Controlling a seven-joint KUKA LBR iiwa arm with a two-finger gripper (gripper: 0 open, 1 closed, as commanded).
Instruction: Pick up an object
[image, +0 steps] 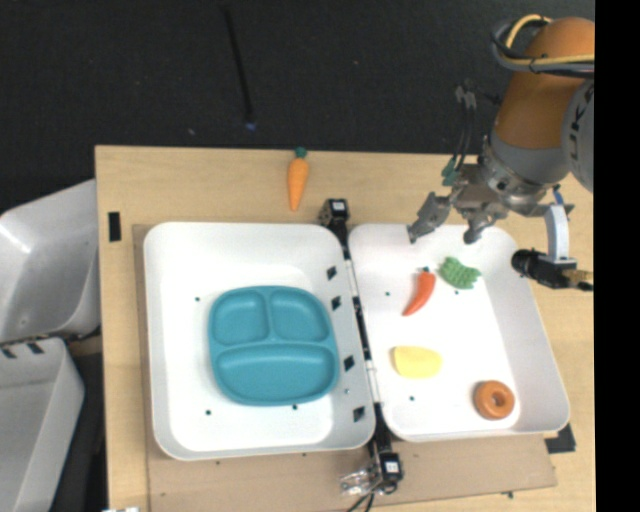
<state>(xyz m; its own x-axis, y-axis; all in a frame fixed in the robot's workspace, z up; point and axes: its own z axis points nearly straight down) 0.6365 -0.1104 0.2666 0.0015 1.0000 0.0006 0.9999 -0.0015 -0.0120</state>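
The right bin holds a red-orange chili pepper, a green leafy piece, a yellow lump and an orange ring-shaped donut. My gripper hangs over the bin's far edge, above and slightly behind the pepper and the green piece. Its two fingers are spread apart with nothing between them.
A teal divided plate lies in the left bin. An orange carrot rests on the wooden bench behind the bins. A black clamp sits at the bins' far junction, and a black fitting sticks out at the right bin's right rim.
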